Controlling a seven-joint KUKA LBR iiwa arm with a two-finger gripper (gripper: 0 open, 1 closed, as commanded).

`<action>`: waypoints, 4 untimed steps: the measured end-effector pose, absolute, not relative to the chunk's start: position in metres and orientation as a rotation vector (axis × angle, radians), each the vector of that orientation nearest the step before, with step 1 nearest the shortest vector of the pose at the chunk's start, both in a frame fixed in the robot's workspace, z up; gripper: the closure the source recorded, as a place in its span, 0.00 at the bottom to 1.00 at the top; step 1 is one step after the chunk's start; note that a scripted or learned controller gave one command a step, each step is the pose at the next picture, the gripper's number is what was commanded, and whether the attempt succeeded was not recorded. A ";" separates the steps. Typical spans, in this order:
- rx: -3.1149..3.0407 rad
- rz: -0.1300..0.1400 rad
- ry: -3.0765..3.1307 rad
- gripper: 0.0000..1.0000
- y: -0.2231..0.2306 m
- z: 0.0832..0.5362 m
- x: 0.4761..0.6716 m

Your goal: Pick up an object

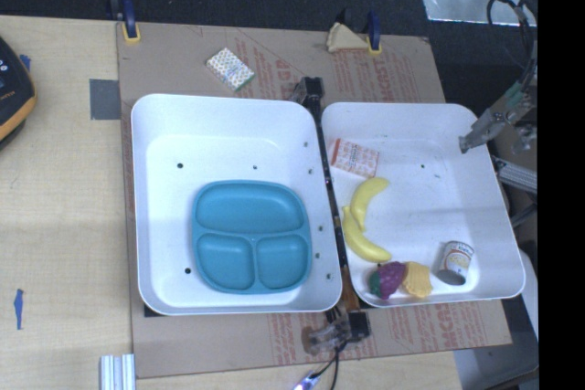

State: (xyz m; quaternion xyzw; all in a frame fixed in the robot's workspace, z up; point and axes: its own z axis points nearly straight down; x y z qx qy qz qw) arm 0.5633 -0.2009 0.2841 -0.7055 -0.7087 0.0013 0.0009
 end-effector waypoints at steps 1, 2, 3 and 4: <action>-2.214 0.004 -2.227 0.00 -0.146 0.234 0.626; -2.212 0.006 -2.227 0.00 -0.099 0.205 0.580; -2.215 0.006 -2.224 0.00 -0.092 0.091 0.569; -2.212 0.009 -2.228 1.00 -0.093 0.102 0.569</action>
